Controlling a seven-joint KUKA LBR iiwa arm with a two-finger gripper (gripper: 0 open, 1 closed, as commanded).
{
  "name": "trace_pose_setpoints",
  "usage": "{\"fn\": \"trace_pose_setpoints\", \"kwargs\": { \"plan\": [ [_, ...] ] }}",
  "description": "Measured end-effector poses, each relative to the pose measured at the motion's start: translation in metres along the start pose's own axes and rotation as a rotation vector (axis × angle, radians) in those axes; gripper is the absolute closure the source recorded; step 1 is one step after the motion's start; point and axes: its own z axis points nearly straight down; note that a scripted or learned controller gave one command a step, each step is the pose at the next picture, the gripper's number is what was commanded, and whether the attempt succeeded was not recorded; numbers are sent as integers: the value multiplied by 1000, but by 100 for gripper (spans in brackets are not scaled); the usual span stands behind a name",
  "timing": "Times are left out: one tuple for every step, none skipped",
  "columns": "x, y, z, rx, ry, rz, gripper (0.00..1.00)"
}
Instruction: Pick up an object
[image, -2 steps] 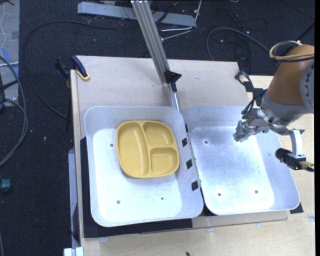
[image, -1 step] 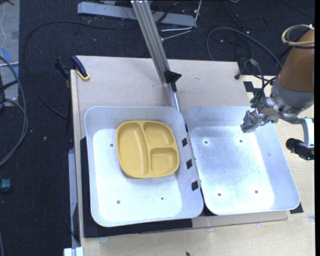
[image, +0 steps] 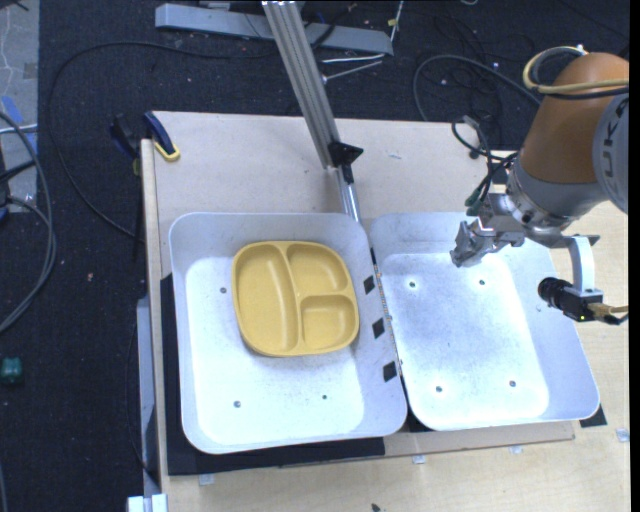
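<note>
We see a bright, even scene lit from above. The white bins (image: 300, 420) look slightly washed out, and the plate (image: 296, 298) casts almost no shadow. A soft sheen sits on the arm's orange band (image: 575, 110). The floor (image: 80, 80) around the tabletop (image: 240, 165) stays dark. Detail is a little soft and grainy throughout.

Mustard-yellow divided plate (image: 296, 298), two white bins (image: 290, 405) faintly speckled grey, pale wooden bench (image: 240, 165), grey arm (image: 560, 190) with orange band, silver gripper (image: 470, 246), black floor (image: 80, 120).
</note>
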Motion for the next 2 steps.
{"fn": "trace_pose_setpoints", "kwargs": {
  "plan": [
    [57, -22, -1, 3, 1, 0, 100],
    [119, -27, 1, 3, 1, -2, 100]
  ]
}}
